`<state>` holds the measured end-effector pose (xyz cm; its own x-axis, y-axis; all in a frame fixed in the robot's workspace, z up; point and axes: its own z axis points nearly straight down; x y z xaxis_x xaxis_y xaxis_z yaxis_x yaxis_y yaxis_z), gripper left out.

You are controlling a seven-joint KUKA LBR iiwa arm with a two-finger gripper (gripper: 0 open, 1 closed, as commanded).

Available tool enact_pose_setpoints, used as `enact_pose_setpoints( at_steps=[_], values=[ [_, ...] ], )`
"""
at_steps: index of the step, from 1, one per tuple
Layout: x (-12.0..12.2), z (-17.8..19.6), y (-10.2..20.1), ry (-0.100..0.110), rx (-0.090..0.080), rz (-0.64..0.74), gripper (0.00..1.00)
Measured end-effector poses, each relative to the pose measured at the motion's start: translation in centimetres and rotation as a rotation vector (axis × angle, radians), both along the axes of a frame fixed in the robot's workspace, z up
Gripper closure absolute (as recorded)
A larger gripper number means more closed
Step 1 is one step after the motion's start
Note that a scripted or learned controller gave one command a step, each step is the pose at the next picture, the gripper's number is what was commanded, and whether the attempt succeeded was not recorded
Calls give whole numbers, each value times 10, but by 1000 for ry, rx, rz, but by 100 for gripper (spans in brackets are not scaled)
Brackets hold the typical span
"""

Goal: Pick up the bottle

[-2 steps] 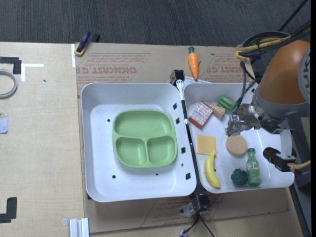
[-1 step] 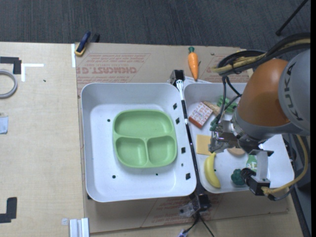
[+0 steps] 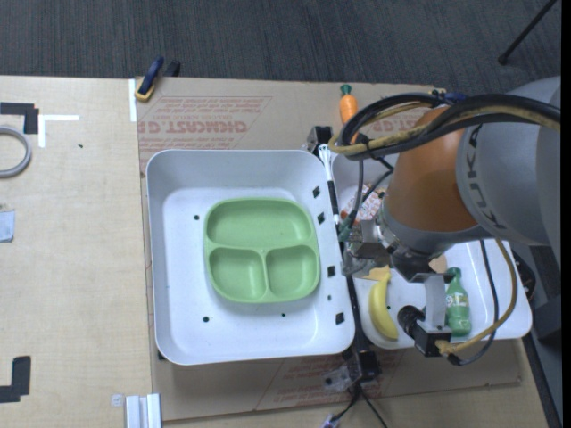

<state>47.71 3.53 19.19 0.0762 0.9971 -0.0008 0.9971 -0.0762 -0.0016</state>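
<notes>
The bottle [image 3: 457, 303], green with a pale label, sits in the right bin [image 3: 505, 317] close to that bin's near right corner, its cap pointing toward the far edge; whether it stands or lies flat is hard to tell from this slant. A banana [image 3: 382, 308] lies in the same bin along the left wall, so the two share a tight space with a gap between them. The arm [image 3: 437, 185] hangs low over this bin, which fits the task, since the bottle is here and not in the left bin [image 3: 169, 266], where a green divided plate [image 3: 263, 250] takes up the middle. The claw [image 3: 403, 270] is under the wrist, between banana and bottle and nearer the banana, so it probably needs to shift toward the bin's right edge before it can take the bottle. Whether the claw is open or closed cannot be told, as the wrist and cables cover it. Nothing shows the bottle as gripped.
</notes>
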Motion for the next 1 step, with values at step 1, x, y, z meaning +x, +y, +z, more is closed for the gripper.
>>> enact_pose_setpoints(
  at_steps=[1],
  values=[
    [0, 2, 73, 0, 0, -1, 100]
  ],
)
